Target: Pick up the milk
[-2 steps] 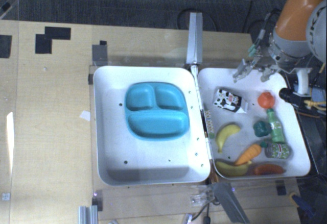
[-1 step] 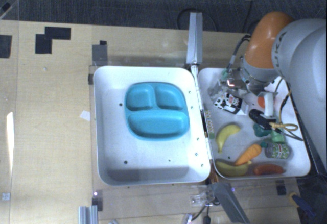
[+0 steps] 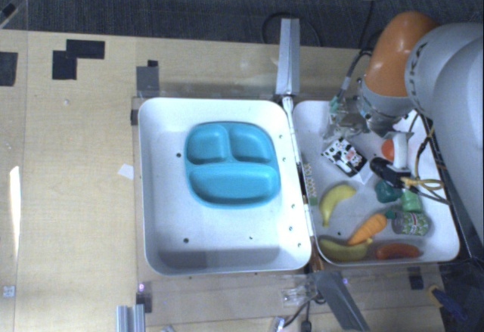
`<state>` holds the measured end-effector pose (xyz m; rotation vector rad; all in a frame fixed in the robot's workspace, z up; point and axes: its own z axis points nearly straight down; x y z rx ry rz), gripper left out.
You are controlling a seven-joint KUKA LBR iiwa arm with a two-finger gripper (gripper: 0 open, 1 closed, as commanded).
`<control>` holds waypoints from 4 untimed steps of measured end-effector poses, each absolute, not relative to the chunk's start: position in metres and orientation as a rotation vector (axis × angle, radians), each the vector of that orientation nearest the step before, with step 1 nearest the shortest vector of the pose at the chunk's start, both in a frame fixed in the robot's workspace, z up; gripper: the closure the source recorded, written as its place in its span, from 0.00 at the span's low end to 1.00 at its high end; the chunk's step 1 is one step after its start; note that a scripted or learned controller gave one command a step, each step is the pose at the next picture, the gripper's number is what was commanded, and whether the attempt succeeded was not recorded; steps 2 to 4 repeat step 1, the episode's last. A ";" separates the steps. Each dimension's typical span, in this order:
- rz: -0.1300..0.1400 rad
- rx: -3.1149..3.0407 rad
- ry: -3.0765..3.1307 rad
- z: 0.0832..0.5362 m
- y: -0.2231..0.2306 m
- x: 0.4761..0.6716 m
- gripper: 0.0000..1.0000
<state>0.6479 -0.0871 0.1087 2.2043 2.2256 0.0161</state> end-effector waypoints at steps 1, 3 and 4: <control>0.008 2.589 1.776 0.187 -0.018 0.630 1.00; 0.008 2.589 1.776 0.187 -0.018 0.630 1.00; 0.008 2.589 1.776 0.187 -0.018 0.630 1.00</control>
